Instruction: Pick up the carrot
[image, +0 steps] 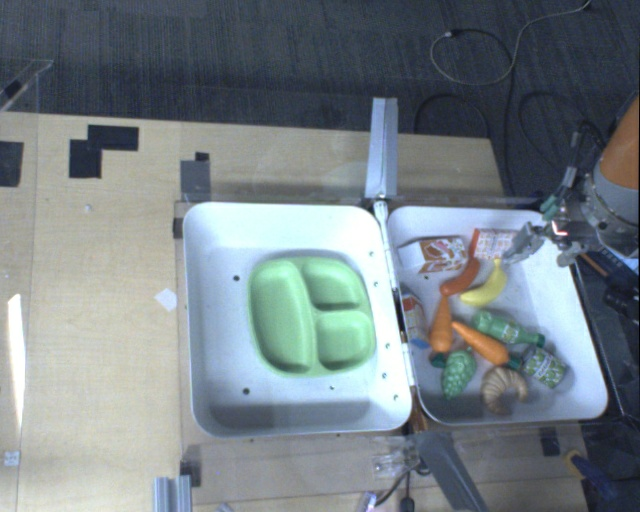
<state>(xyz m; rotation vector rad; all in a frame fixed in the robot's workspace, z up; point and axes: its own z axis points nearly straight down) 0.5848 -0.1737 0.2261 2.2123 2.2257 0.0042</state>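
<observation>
The carrot (480, 342) lies slanted in the right bin (590, 345), near its middle, touching a green bottle (507, 328) above it and just beside a bunch of green grapes (458, 372) and a shell-shaped pastry (503, 388). A second orange vegetable (441, 322), a banana (486, 289) and a sausage (457, 279) lie close by. The gripper (527, 243) hovers over the bin's upper right part, well apart from the carrot, and whether it is wide or narrow I cannot tell; the left bin (210, 330) holds a green divided tray (311, 314).
</observation>
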